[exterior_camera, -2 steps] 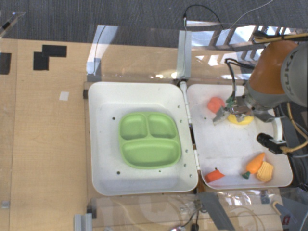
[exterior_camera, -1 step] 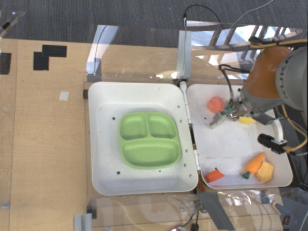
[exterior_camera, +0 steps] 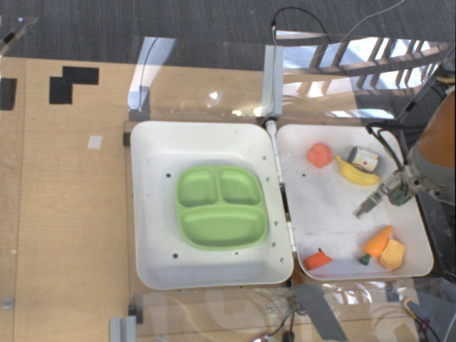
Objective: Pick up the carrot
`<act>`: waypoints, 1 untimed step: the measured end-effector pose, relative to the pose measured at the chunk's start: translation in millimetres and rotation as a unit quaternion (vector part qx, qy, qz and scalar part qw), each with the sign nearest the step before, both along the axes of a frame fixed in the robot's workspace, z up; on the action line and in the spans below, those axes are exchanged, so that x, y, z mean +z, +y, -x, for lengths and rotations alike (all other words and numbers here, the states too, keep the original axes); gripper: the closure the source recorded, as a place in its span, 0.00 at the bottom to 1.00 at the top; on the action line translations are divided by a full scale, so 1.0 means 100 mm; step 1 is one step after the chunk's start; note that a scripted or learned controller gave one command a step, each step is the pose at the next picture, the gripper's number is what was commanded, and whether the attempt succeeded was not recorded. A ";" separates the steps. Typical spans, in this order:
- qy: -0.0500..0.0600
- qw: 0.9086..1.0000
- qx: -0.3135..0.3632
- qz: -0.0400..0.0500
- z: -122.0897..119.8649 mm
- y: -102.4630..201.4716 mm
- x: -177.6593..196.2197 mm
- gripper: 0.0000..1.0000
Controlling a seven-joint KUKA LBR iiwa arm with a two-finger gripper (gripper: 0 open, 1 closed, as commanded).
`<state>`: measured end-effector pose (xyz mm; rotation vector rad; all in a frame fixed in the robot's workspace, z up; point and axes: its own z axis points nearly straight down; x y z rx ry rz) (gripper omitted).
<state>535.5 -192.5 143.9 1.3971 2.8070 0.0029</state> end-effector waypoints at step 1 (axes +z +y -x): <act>-0.005 0.998 0.066 0.002 0.43 -0.03 -0.53 0.00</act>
